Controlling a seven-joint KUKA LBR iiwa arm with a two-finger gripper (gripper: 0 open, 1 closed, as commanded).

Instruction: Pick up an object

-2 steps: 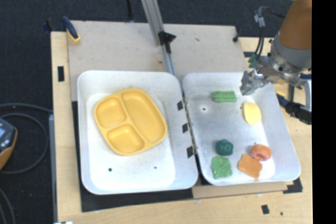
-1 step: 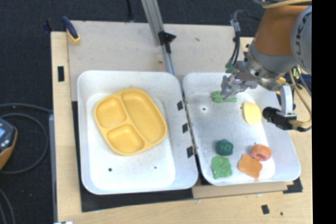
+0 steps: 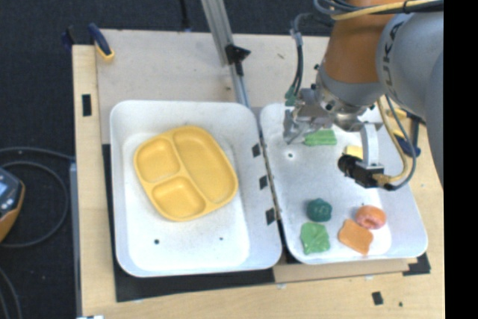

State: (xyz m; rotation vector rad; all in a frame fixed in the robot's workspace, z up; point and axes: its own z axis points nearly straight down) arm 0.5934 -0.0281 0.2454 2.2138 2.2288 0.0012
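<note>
Camera view is showing the pincer [image 3: 299, 123] hanging at the right bin's [image 3: 407, 235] far edge, its grip impossible to tell, beside a flat light-green piece [image 3: 321, 137]; that piece is looking light and soft, best pinched across its narrow width

Two white bins sat side by side: the left bin [image 3: 127, 235] bore one yellow divided tray [image 3: 186, 172]; the right bin [image 3: 299, 168] bore five small objects, three green [image 3: 314, 237] and two orange [image 3: 355, 236], four near its front edge.
</note>
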